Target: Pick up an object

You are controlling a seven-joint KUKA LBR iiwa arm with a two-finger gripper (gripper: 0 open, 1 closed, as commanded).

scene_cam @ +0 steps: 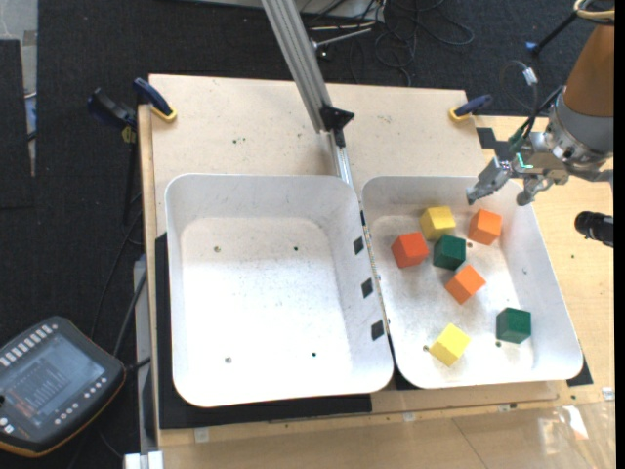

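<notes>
At the far left, off the bench, a grey handheld control pad (44,384) with a dark screen lies on the black floor. The pale wooden bench (254,125) carries two blue clamps with yellow tips, one at its back left corner (154,101) and one at its back right corner (470,107). A slanted metal bar (298,52) comes down from the top of the view and ends between the two bins.

The left bin (264,281) is a shallow white tray with some small dark specks on its floor. Just beside it, the right bin (557,340) holds all seven blocks. From left to right: a red-orange block (410,249), a yellow block (437,221) behind it, and a dark green block (449,252) — these three lie close together, the green one touching or nearly touching its neighbours. A second yellow block (449,344) lies apart near the front. An orange block (466,282) sits in the middle, another orange block (484,226) near the back, and a second green block (513,324) toward the front right.

The gripper (502,191) hangs over the back right part of the right bin, above the rear orange block. Its two fingers are spread apart, with nothing between them. Above it the arm shows its grey wrist and orange band (596,71).
</notes>
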